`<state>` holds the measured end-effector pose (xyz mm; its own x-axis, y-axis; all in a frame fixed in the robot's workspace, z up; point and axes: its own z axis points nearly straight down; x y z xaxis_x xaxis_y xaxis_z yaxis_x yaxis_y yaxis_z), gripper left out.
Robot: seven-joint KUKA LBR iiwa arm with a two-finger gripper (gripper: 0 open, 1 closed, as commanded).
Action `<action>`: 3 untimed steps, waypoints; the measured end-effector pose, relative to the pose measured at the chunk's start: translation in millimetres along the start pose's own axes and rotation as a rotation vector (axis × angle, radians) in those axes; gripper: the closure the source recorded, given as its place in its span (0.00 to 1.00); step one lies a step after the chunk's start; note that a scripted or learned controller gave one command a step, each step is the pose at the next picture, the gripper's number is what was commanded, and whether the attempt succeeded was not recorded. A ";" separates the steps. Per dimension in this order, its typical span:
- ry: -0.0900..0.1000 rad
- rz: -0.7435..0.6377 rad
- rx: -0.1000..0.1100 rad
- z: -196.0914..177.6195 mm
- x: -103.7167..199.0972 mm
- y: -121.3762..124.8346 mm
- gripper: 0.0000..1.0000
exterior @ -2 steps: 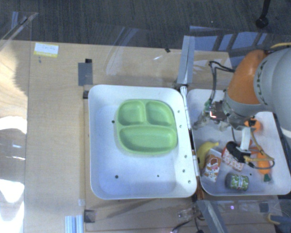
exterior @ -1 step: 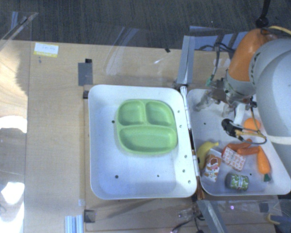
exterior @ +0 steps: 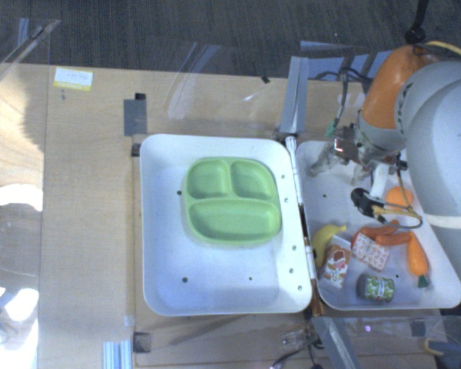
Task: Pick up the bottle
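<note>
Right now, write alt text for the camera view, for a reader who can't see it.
A grey robot arm with an orange band reaches from the right over the right bin, which holds toy food: a banana, a carrot, small cartons and a green can. The left bin holds a green divided plate.

we note two bins side by side: the left bin [exterior: 161,283] holds a divided tray [exterior: 232,201] near its middle. in the right bin [exterior: 323,183], a banana [exterior: 326,238], carton [exterior: 336,265], can [exterior: 376,287] and carrot [exterior: 417,258] lie along the front.
</note>
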<state>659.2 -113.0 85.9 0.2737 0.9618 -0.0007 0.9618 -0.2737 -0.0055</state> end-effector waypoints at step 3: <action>0.002 0.539 -0.007 -35.0 -41.6 -48.5 0.00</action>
<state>601.4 -139.8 121.2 0.7285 0.6850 0.0007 0.6850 -0.7285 0.0021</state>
